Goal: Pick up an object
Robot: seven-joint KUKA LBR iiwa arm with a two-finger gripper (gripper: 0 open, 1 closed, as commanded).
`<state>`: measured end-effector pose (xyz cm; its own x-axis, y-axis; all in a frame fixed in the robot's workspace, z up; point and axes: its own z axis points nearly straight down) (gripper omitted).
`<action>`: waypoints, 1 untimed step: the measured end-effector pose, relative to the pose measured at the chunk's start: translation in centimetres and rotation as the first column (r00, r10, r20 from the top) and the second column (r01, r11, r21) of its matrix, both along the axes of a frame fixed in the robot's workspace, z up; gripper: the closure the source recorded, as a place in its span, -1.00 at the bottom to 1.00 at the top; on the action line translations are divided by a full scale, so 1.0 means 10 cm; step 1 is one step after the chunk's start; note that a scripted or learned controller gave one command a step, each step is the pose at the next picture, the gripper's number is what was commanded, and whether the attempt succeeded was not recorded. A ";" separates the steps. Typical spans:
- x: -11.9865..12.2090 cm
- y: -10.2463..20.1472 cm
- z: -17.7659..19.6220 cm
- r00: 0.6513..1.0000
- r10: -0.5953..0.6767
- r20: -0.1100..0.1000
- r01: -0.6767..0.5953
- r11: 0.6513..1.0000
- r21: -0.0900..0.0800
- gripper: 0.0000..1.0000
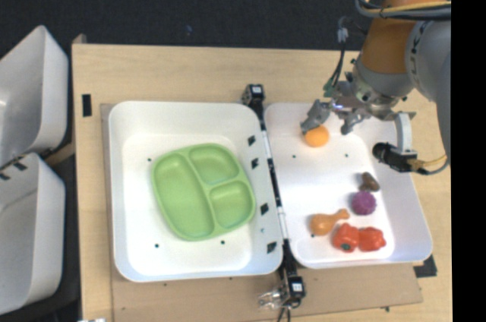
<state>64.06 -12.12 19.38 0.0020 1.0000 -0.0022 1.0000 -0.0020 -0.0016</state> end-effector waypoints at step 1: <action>0.00 -0.12 -0.48 1.000 0.000 0.002 0.000 1.000 -0.001 -1.00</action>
